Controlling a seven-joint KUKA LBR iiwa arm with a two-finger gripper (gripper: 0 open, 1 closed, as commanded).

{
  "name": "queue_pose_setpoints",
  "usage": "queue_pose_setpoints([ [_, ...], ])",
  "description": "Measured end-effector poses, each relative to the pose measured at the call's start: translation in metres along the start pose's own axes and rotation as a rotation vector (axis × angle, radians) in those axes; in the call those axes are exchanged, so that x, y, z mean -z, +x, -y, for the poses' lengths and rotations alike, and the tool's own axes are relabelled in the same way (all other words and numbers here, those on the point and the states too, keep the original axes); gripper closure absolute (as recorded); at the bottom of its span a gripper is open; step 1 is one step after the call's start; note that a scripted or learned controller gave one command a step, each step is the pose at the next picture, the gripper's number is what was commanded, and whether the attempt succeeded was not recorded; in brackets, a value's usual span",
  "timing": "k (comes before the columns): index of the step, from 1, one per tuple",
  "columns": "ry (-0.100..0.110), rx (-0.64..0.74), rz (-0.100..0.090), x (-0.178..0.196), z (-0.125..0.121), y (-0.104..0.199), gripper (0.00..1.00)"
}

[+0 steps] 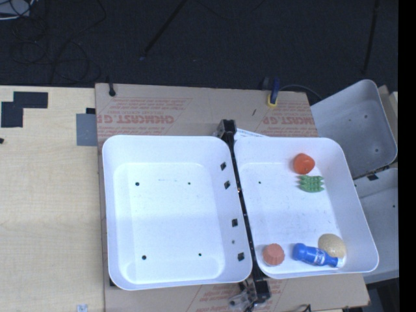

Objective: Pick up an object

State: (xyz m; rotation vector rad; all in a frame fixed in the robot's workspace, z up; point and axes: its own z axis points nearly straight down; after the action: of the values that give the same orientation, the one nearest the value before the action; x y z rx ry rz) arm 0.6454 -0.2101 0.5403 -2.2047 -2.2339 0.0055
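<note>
**Five objects wait in right bin, none yet picked**

An orange ball (303, 163) sits near the far right corner of the right bin (286, 203), a green ridged piece (311, 184) just beside it. Along the near wall lie a pink ball (273, 254), a blue bottle (314, 255) and a beige oval object (331, 245), the last two touching. The left bin (166, 210) adjoins on the desk (45, 194). The pick appears not yet begun; the state of the jaws cannot be told. The next move calls for choosing one target, likely the well-separated orange ball, and descending squarely over it.
</note>
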Motion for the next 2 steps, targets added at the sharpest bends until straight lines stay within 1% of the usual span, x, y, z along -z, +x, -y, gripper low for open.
queue_pose_setpoints([
  [1, 0.007, -0.015, -0.003, -0.087, 0.002, -0.003, 1.00],
  [2, 0.004, -0.013, -0.002, -0.145, 0.001, -0.002, 1.00],
])
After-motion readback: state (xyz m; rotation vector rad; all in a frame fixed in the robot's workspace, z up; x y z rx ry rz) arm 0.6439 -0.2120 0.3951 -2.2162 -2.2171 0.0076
